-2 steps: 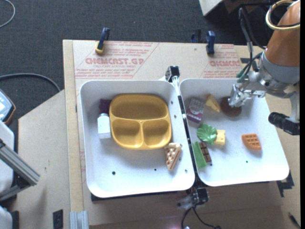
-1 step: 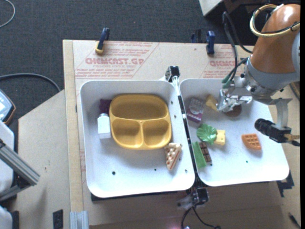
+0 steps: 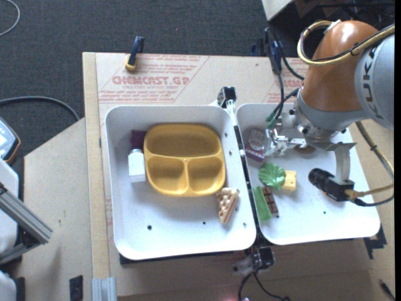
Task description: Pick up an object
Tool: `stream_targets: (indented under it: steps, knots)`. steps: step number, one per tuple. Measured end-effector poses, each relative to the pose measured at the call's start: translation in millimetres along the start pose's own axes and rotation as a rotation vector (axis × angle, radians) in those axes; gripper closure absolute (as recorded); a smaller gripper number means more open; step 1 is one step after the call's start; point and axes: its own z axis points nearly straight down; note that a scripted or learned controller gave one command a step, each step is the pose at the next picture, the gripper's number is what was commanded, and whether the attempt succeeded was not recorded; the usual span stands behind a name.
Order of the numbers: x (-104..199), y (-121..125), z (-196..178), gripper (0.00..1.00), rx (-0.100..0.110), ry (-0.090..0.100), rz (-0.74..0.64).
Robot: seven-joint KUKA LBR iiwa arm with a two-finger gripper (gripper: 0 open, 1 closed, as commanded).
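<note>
- Over the right white bin (image 3: 360, 221), the gripper (image 3: 276, 144) hung beside one clear plastic item (image 3: 255, 144); finger state, can't tell.
- One green leaf (image 3: 272, 174), one yellow block (image 3: 289, 180) lay nearby.
- Left white bin (image 3: 119, 168): one yellow divided plate (image 3: 184, 158), one white bottle (image 3: 136, 165).

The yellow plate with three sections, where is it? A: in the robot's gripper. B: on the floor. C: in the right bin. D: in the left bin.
D: the yellow divided plate lies flat in the left bin, with a small white bottle beside it and a wedge-shaped toy near its corner.
</note>
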Motion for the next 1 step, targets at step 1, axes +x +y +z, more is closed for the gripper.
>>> stream_targets:
  steps: [1]
  knots:
    - [52.6, -21.9, 10.0, 1.00, 0.001, 0.000, -0.001]
